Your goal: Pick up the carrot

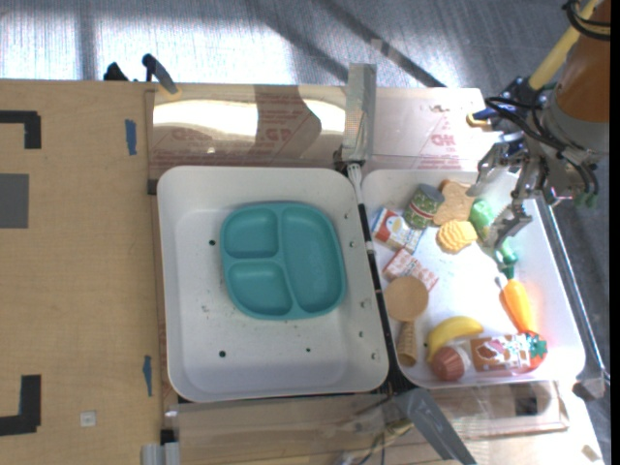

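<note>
Carrot (517, 304): we find it lying free in the right bin (562, 289), near the right wall, green top pointing up-frame. Just below it, a juice carton (506, 353); left of that, a banana (453, 330). Gripper (504, 197): we see it above the carrot (well apart, over the bin's upper right), fingers spread and gripping nothing. The arm (581, 76) descends from the top right corner.

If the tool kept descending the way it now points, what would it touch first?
Probably the small green piece just below the tool, in the right bin. The carrot lies further along. Depth is unclear from this slanted view.
</note>
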Tool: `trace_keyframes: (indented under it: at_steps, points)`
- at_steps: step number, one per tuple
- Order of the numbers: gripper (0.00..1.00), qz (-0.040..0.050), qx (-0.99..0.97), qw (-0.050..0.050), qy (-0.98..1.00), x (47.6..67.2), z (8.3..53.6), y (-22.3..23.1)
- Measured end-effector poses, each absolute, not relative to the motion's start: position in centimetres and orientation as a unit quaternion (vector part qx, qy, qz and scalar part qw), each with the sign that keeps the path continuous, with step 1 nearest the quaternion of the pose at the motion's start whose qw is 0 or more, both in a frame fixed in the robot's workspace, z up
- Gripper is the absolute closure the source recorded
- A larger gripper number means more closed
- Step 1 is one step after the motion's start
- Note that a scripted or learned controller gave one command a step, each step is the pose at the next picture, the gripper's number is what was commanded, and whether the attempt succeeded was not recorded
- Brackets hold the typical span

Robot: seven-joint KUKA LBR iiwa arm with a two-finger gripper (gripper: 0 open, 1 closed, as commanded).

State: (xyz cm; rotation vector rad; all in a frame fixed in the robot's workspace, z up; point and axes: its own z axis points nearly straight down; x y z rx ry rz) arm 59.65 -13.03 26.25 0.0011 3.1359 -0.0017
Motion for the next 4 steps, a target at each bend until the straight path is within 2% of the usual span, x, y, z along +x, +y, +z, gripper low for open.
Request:
trace_keyframes:
  at_steps: [1, 2, 3, 4]
  points:
    - [0.0, 0.0001, 0.101, 0.001, 0.995, 53.0, 24.1, -16.0]
    - [0.0, 0.0004, 0.139, -0.001, 0.99, 52.6, 19.0, -20.3]
    - [0.0, -0.0008, 0.043, 0.004, 0.999, 52.9, 9.6, -22.1]
    - [1.0, -0.0016, 0.042, 0.007, 0.999, 53.2, 10.7, -22.1]
